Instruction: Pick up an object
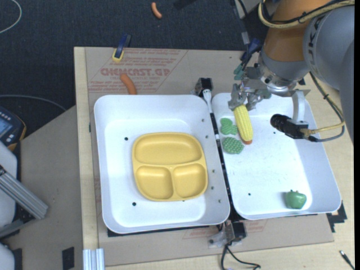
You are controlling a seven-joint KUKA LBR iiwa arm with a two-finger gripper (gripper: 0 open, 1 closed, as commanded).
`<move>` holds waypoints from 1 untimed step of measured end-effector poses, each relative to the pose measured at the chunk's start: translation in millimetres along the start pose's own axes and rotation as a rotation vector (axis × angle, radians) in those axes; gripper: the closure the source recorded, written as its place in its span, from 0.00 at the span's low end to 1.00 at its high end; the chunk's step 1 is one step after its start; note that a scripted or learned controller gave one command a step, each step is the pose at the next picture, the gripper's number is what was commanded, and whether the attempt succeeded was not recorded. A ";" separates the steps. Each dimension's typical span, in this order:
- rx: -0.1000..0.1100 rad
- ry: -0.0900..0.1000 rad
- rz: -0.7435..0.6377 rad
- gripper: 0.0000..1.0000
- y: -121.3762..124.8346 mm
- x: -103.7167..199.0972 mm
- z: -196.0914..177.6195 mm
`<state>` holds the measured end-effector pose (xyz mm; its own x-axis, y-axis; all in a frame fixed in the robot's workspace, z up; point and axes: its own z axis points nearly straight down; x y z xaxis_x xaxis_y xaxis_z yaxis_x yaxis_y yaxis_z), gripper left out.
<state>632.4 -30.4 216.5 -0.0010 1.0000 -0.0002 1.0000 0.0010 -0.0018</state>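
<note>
from above, the grey arm's two-finger gripper [246, 101] sits over the far left corner of the right shallow white bin [315, 173], its fingers closed on the top end of a yellow plastic corn cob [243, 124], which hangs down lengthwise toward the near side. just left of the cob lie two green textured toy pieces [230, 136]. a small green pepper-like toy [295, 199] rests near the bin's near right corner. the left white bin [112, 151] holds a yellow three-compartment plate [169, 166].

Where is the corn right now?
The corn is in the right bin, near its top left corner, just under the gripper and beside two green toys.
</note>
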 end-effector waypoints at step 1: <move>-0.004 0.000 0.002 1.00 -1.6 -8.2 -8.1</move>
<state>630.8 -38.7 224.6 0.0010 1.0000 -0.0007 1.0000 -0.0010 0.0022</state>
